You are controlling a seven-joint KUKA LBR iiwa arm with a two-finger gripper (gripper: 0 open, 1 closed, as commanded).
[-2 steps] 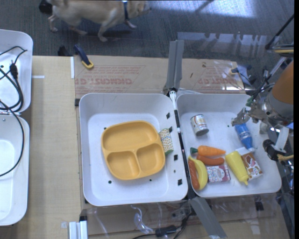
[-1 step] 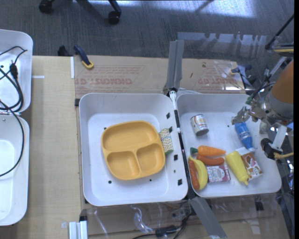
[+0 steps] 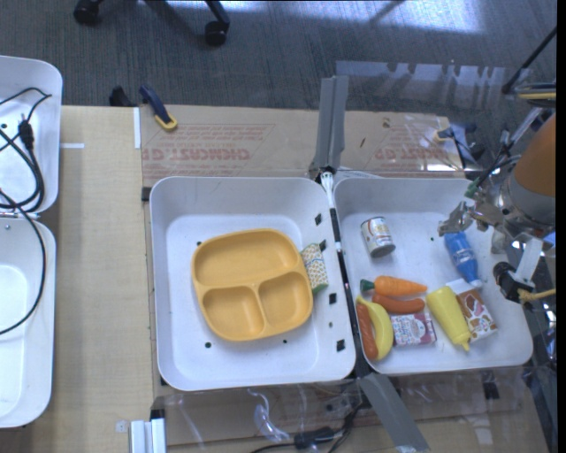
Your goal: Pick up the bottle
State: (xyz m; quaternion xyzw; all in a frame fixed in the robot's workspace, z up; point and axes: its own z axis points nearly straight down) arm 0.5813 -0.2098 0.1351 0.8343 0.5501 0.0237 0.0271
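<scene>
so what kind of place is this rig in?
Probably a robotics lab or test cell: two white bins on a bench, toy food like a banana and carrot, loose cables, an office chair base.

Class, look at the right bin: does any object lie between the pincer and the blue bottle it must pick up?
Nothing visible does. The pincer sits at the upper end of the blue bottle; the can and the carrot lie off to its left.

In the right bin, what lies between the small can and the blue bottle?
In the camera view, nothing lies between the can and the blue bottle: only bare white floor of the right bin shows on that stretch.
</scene>
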